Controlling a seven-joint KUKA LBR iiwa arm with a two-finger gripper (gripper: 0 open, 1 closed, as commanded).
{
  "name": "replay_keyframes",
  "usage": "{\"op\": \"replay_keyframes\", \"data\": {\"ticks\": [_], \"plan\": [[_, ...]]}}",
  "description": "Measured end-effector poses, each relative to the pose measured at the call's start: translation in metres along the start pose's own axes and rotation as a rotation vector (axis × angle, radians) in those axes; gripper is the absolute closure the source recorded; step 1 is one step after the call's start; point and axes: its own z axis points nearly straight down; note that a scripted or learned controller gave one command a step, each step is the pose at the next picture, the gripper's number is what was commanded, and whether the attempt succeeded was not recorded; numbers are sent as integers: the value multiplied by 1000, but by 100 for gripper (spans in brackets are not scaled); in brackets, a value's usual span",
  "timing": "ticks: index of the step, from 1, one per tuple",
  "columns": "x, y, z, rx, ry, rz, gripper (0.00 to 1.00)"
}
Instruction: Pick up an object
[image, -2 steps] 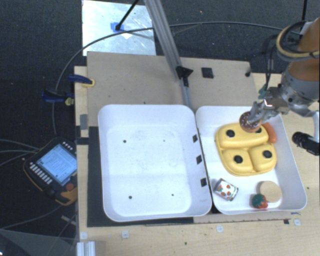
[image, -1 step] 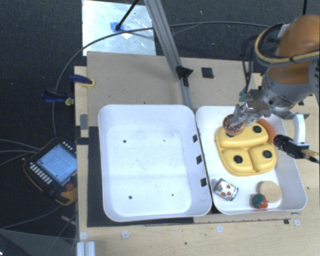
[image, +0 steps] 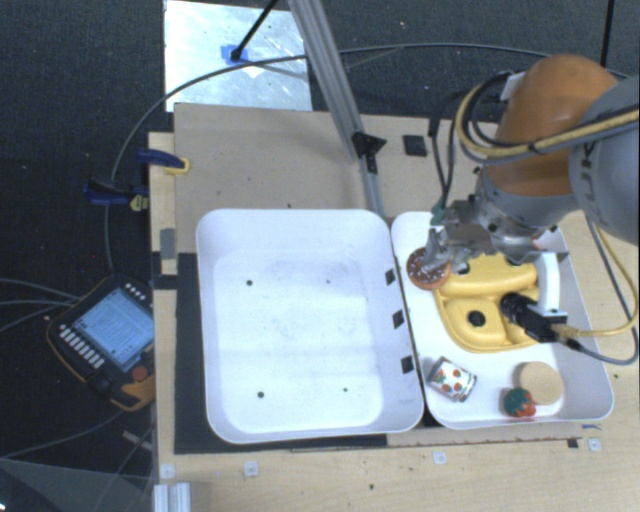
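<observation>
Hovering over the right bin (image: 600, 400), the hand (image: 437, 262) sits just above a round brown disc (image: 425, 270) beside the yellow toy (image: 485, 305); its opening cannot be told.

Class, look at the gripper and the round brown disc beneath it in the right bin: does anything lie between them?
Nothing visible does. The gripper hangs right at the disc near the right bin's left wall; the yellow object lies beside it.

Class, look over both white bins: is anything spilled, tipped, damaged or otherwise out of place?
Nothing looks spilled or broken. The small can lies on its side in the right bin, beside the yellow toy. The claw hangs over a brown disc.
</observation>
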Motion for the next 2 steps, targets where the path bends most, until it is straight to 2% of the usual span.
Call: {"op": "replay_keyframes", "data": {"ticks": [1, 2], "plan": [[40, -10, 10, -1, 0, 1, 100], [94, -31, 12, 0, 1, -1, 100]]}}
